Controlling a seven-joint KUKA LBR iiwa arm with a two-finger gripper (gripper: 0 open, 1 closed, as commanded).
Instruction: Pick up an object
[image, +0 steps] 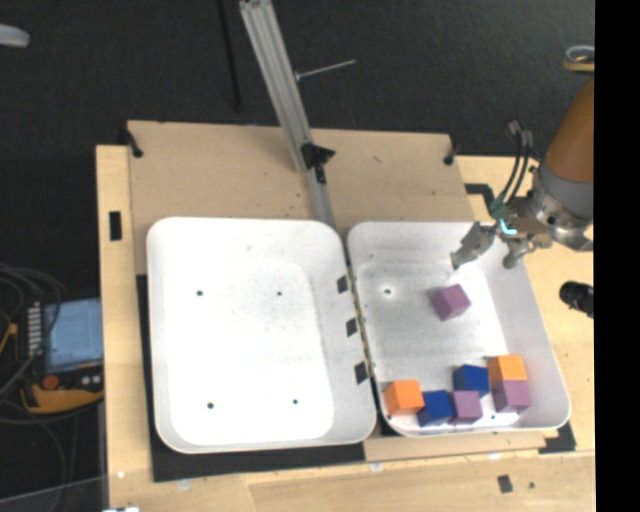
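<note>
A purple cube (450, 300) lies alone in the middle of the right bin (400, 250). Along that bin's near edge sit an orange block (404, 396), a blue block (436, 407), a purple block (467, 405), another blue block (470, 379), an orange block (507, 368) and a purple block (513, 393). My gripper (490, 246) hangs over the bin's far right part, above and to the right of the lone purple cube, open with nothing between its fingers.
The left bin (250, 330) adjoins the right one, joined by dark clips at the seam. A slanted metal post (285, 95) rises behind the bins. A blue device with cables (70, 340) lies off the bench to the left.
</note>
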